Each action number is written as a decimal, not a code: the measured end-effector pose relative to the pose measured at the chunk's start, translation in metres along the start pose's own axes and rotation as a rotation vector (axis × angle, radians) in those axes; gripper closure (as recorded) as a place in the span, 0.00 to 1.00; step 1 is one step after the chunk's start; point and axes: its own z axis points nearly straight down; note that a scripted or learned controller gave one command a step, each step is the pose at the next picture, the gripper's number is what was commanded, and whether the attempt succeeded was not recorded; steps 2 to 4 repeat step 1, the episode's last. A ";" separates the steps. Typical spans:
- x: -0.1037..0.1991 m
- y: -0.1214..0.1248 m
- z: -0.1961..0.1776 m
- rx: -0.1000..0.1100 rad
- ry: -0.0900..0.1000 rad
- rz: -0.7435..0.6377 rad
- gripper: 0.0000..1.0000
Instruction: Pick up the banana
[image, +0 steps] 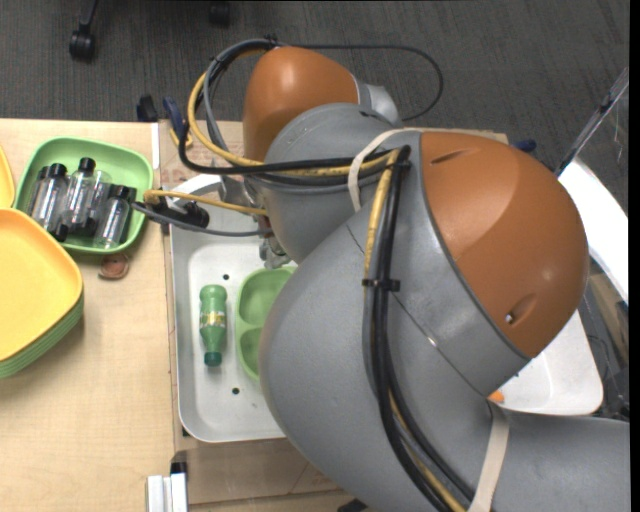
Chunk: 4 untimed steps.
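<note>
The grey and orange arm (420, 300) covers most of the camera view and hides much of both bins. The left white bin (190, 400) holds a green bottle (212, 323) lying on its side. Beside the bottle, a light green bowl-like item (258, 318) is partly covered by the arm. I see no banana in the uncovered part of the bin. The gripper itself is hidden under the arm's body.
A green tray (60, 155) with several dark vials (80, 200) stands on the wooden bench at the left. Stacked yellow plates (30, 290) lie at the far left. Cables (230, 165) loop over the bin's upper edge. A strip of the right bin (570, 385) shows at right.
</note>
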 end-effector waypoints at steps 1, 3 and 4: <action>0.011 0.005 0.039 0.003 0.009 -0.003 1.00; 0.011 0.005 0.039 0.003 0.009 -0.003 1.00; 0.011 0.005 0.039 0.003 0.009 -0.003 1.00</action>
